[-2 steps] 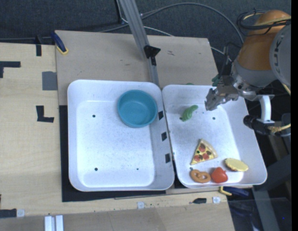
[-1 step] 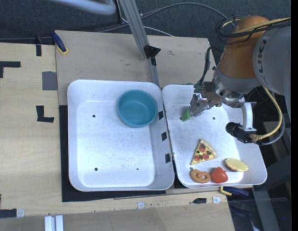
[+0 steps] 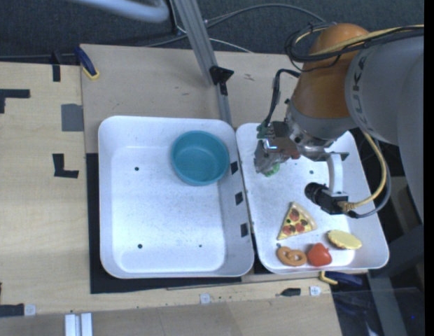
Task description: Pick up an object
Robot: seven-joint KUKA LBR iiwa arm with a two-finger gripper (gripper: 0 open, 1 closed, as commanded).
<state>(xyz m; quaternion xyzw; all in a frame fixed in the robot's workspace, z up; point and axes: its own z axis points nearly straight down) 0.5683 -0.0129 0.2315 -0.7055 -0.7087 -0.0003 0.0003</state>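
Note:
My gripper (image 3: 270,161) hangs over the top left corner of the right bin (image 3: 364,187), pointing down. A small green object (image 3: 274,169) shows between its fingertips, and the gripper is shut on it. The arm's body hides most of that object. Along the near edge of the same bin lie a pizza slice (image 3: 296,221), a brown pretzel (image 3: 292,256), a red tomato (image 3: 318,255) and a yellow piece (image 3: 343,240).
A blue bowl (image 3: 199,157) sits at the top right of the left bin (image 3: 133,208). A grey pole (image 3: 203,40) slants down to the gap between the bins. A black cable fitting (image 3: 323,197) of the arm hangs over the right bin.

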